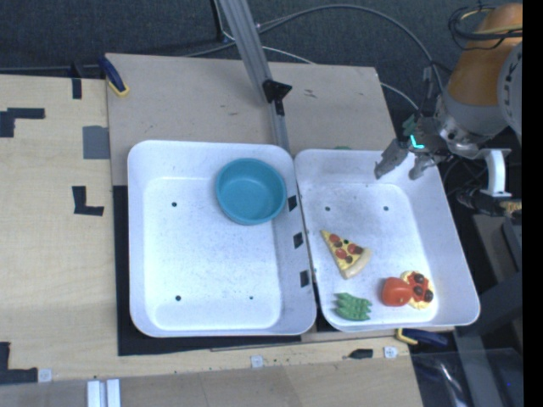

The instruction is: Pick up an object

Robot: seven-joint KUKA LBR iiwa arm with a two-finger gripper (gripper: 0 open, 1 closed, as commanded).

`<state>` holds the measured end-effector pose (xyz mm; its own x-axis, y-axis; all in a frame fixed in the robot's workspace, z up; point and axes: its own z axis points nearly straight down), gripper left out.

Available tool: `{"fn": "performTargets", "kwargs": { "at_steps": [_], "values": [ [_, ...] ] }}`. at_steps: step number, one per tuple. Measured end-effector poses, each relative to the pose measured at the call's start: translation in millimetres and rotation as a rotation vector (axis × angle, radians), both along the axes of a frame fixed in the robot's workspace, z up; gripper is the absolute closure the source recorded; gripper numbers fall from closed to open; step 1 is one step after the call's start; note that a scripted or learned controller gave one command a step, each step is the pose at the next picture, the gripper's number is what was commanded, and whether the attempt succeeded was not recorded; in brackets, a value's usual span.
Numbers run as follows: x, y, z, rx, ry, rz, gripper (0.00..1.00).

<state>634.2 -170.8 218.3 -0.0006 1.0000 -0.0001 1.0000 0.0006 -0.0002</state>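
Note:
My gripper hangs over the far right corner of the right bin, fingers spread apart and open, with nothing between them. Well in front of it in the same bin lie a toy pizza slice, a green leafy toy and a red and yellow toy food piece. A blue bowl sits upright in the far part of the left bin.
A grey metal pole slants down from the top to the gap between the bins. Cables run across the dark floor behind the bench. Black clips line the seam between the bins.

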Motion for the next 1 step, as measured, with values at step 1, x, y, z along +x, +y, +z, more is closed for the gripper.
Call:
{"fn": "performTargets", "kwargs": {
  "at_steps": [1],
  "values": [
    [-0.1, 0.0, -0.1, 0.0, 0.0, 0.0, 0.0]
  ]
}}
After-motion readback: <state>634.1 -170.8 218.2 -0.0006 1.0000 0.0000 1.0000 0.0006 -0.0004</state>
